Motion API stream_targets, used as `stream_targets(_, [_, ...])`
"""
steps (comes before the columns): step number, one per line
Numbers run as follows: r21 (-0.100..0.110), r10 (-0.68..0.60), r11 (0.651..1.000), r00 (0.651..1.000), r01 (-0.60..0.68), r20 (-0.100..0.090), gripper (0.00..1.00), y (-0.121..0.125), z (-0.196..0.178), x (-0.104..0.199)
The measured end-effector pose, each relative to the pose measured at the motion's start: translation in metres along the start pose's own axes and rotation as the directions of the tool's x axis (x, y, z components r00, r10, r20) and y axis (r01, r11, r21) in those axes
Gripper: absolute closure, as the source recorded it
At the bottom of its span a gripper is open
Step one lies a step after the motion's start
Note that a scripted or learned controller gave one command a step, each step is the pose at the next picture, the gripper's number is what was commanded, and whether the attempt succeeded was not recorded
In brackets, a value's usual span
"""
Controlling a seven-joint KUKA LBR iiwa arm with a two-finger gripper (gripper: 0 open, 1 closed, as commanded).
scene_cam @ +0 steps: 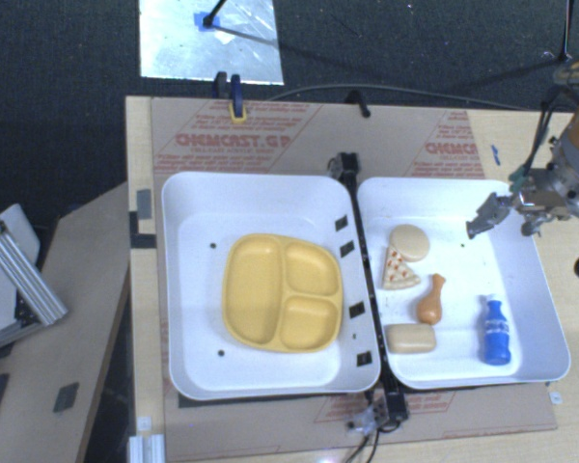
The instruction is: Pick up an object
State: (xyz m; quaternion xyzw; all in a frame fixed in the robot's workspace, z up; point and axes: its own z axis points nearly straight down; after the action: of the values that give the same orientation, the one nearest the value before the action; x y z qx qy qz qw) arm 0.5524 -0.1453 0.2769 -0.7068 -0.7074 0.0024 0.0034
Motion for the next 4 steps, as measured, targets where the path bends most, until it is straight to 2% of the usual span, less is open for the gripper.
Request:
stream_targets(1, [-0.010,-0.002,1.000,1.000,0.002,0.002,0.00,0.002,-0.005,0.000])
stream_targets(3, [-0.005,-0.001,1.000,1.000,0.001,0.000,0.00,0.000,0.118,0.010])
stream_targets(4, [-0.006,-0.003,1.000,1.000,0.003,0.000,0.00,0.007,0.167,0.017])
